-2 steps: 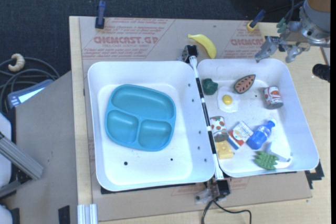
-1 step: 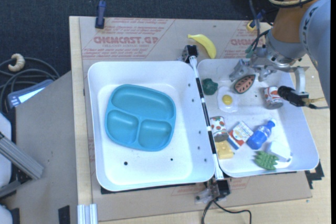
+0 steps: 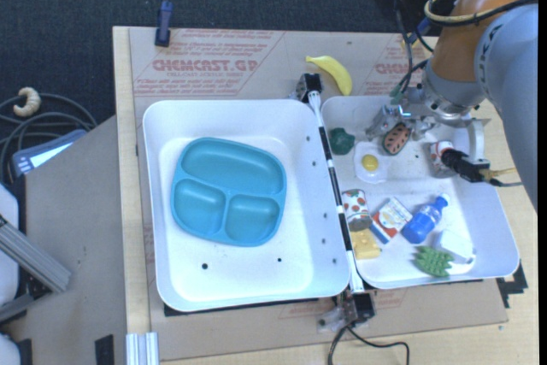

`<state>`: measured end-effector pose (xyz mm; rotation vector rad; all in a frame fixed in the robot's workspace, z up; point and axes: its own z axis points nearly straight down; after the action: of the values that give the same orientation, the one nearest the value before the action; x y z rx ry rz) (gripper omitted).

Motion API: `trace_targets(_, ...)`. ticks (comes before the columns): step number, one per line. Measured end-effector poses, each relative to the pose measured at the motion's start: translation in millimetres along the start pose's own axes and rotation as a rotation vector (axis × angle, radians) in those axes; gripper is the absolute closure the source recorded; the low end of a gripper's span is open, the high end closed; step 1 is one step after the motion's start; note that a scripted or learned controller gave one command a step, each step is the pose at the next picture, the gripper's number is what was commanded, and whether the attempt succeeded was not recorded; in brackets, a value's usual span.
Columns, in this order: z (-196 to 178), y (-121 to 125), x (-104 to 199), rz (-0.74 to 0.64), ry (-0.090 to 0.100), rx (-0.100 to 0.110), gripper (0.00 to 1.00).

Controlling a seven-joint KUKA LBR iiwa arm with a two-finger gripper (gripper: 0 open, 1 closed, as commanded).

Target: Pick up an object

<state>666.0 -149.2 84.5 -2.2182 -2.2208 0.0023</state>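
My gripper (image 3: 397,131) hangs over the back of the right bin (image 3: 491,209), below the arm's orange band (image 3: 466,34). A brown speckled toy (image 3: 395,138) lies between its grey fingers (image 3: 376,127), which stand spread on either side of it with gaps showing. The gripper looks open. Whether the toy rests on the bin floor or is lifted is unclear.
The right bin also holds a fried-egg toy (image 3: 369,164), a green piece (image 3: 342,139), a red-white item (image 3: 442,154), a blue bottle (image 3: 425,220), a green leafy toy (image 3: 434,261), a yellow block (image 3: 366,245) and small packets (image 3: 391,216). A blue divided plate (image 3: 229,191) lies in the left bin (image 3: 162,132). A banana (image 3: 332,73) sits behind the bins.
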Motion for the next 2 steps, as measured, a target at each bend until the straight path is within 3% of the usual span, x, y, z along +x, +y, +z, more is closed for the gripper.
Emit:
trace_targets(1,-11.2,0.8,0.1,-0.001,-0.001,-0.003,1.0)
trace_targets(2,-31.4,-46.4,30.6,0.001,0.0,-0.002,1.0)
